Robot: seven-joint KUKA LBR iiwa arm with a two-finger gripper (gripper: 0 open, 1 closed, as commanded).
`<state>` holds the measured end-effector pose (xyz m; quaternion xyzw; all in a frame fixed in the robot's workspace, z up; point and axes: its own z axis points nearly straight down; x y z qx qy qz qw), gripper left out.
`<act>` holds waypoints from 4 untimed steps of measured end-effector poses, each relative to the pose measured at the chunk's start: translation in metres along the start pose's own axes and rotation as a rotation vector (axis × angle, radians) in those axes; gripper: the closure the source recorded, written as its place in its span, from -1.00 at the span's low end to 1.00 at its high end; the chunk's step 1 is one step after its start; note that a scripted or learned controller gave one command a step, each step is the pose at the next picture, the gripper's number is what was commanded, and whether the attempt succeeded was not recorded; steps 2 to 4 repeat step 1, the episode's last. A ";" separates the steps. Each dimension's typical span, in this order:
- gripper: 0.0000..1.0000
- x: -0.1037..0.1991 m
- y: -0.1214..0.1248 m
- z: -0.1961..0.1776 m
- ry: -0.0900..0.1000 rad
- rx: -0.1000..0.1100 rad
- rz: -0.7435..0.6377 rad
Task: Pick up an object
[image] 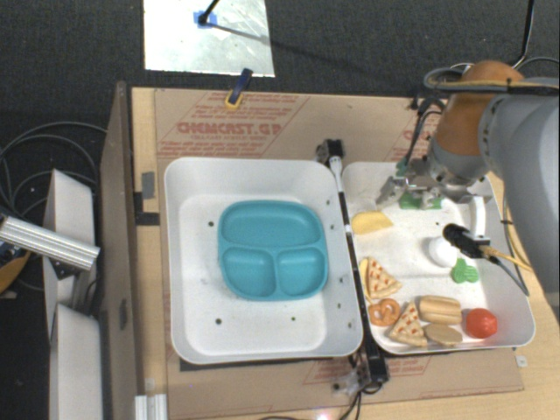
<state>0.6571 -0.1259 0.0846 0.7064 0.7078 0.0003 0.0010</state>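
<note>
Two bins (201, 339) sit on the worktop; the end effector (418, 195) hovers above the right one's food, grip state unclear.

Two white bins (262, 344), one blue tray (271, 249), two pizza slices (379, 279).

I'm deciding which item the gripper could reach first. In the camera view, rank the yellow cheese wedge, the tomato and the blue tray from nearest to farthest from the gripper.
1. Yellow cheese wedge, just left of and below the gripper.
2. Tomato, at the right bin's near right corner.
3. Blue tray, in the left bin.
</note>
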 end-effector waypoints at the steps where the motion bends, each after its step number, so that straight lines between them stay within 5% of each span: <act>1: -1.00 -0.012 0.012 -0.001 0.001 0.001 0.000; 4: -1.00 -0.012 0.012 -0.001 0.001 0.001 0.000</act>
